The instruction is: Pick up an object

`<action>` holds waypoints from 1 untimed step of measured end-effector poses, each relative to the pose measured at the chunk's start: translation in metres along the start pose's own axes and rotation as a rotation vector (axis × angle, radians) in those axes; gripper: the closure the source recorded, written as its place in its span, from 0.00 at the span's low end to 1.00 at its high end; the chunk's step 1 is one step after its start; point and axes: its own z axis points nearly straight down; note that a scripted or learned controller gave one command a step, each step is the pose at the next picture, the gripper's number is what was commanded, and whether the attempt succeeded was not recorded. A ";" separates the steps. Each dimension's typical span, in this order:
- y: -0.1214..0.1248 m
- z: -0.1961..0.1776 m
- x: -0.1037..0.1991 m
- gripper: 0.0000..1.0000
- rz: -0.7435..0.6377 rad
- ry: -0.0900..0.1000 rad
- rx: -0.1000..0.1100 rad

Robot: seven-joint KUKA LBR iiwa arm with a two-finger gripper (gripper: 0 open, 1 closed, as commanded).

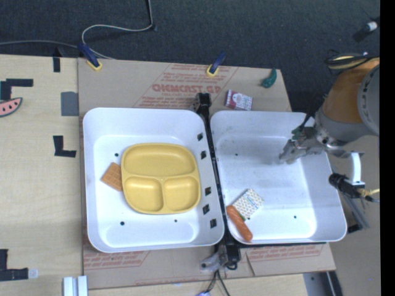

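Dark carpet surrounds a cardboard-topped bench (185,85) bearing two white bins. Above the right bin (321,227), the gripper (291,153) hangs released, grasping nothing. Left and below it lie a patterned packet (249,203) and an orange carrot-shaped toy (239,223).

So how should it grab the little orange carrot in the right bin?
Grip the carrot across its thin middle, coming straight down from above. It lies flat and slanted near the bin's front-left corner, with a small packet touching its upper end, so avoid that end.
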 end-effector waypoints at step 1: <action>0.000 0.000 0.000 0.00 0.000 0.000 0.000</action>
